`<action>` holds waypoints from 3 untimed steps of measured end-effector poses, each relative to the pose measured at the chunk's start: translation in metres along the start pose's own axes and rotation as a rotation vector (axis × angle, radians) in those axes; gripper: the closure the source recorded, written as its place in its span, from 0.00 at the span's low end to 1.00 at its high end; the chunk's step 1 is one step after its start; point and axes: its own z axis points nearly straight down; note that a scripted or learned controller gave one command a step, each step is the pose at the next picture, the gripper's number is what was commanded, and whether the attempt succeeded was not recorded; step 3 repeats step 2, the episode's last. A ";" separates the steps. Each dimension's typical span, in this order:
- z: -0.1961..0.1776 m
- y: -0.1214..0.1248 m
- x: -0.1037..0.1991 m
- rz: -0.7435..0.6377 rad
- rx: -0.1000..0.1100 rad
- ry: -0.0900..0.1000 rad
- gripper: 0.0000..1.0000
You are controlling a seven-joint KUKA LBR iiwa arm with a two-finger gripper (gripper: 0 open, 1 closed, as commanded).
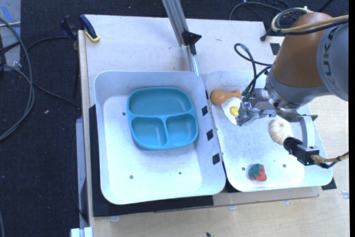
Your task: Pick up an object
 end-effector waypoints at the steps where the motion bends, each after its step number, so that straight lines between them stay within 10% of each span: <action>1: -0.006 -0.012 0.051 0.000 0.002 0.001 1.00; 3: 0.003 -0.009 0.105 0.000 0.003 0.000 1.00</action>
